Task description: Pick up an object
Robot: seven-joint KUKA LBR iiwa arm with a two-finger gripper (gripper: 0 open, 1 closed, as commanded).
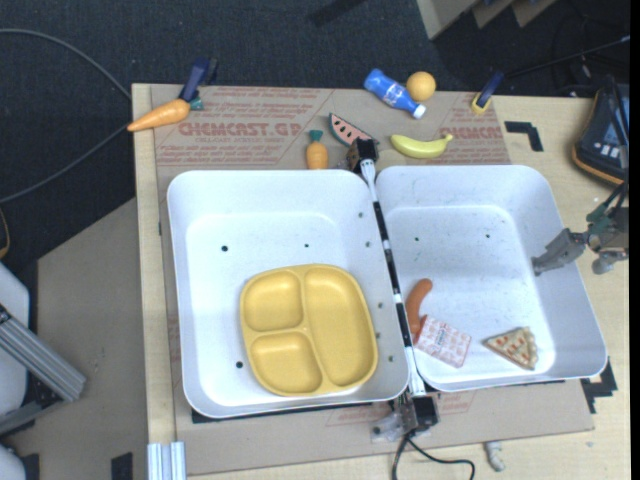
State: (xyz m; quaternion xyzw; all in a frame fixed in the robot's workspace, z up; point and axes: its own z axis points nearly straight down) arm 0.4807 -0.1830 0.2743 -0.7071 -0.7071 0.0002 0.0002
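The right bin (470,198) holds three small things near its front. An orange-red sausage (418,303) lies by the left wall. Beside it are a pink-and-white checked packet (442,339) and a pizza slice (514,346). My gripper (575,261) hangs over the right bin's right rim, well right of the sausage and above the pizza slice. It is open with nothing between its fingers.
A yellow divided plate (308,326) lies in the left bin (200,268). Behind the bins on the bench are a carrot (160,116), a watermelon slice (345,128), a banana (420,145), a blue bottle (392,92) and an orange ball (421,84).
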